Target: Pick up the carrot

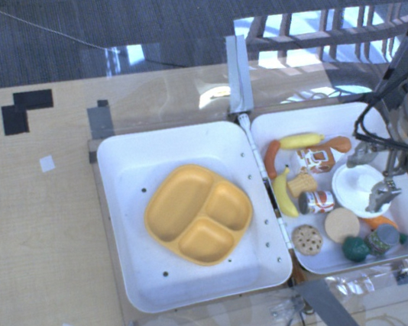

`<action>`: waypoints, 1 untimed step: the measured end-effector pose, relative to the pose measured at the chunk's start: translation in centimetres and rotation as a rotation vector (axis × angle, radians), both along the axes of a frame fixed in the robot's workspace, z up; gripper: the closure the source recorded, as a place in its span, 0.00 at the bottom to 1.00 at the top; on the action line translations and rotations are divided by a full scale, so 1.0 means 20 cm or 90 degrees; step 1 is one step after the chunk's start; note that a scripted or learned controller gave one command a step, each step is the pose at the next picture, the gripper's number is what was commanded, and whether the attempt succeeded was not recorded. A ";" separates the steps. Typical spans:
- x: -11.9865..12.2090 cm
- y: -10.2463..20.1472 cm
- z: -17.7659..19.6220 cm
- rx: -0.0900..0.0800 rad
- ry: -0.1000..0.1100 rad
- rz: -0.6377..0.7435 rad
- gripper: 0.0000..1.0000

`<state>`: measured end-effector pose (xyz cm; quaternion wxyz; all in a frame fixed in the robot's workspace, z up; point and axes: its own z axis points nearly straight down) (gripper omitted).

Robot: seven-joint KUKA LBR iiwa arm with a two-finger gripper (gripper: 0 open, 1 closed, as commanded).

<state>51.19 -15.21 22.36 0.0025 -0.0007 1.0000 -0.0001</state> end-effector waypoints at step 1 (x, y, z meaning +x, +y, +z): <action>-0.12 0.23 -0.45 0.002 0.002 -0.089 0.00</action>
